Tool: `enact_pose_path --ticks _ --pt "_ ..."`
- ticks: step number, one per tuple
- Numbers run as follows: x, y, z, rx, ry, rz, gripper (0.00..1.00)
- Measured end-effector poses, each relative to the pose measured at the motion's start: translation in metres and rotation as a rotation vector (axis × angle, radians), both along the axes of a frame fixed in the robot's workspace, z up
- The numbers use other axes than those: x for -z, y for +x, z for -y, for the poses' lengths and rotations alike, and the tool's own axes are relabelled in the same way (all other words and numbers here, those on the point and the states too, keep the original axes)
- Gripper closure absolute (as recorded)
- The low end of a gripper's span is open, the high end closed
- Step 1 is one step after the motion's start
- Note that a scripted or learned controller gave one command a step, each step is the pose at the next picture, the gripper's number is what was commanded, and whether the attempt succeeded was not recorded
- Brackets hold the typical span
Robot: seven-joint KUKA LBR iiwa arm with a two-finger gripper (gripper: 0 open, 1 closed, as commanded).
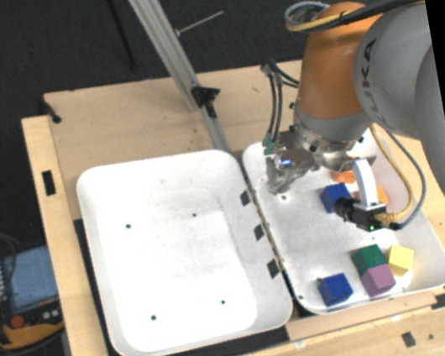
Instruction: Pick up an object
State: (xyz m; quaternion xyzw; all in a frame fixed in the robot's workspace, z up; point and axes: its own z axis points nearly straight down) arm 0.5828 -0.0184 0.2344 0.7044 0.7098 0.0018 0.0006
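The hand (279, 173), grip state unclear, hovers just left of a blue block (334, 197).

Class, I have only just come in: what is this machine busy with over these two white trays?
A grey and orange robot arm reaches in over the right bin, its gripper low near that bin's upper left corner. Small blocks lie in the same bin: blue, green, purple and yellow. None is visibly held.
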Motion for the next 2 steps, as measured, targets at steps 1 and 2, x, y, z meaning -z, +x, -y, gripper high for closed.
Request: enact_pose_path --ticks 1,2 --pt "0.009 -0.002 -0.05 0.001 -0.001 -0.004 1.0" --pt "0.014 -0.003 -0.099 0.0 -0.001 -0.004 1.0"
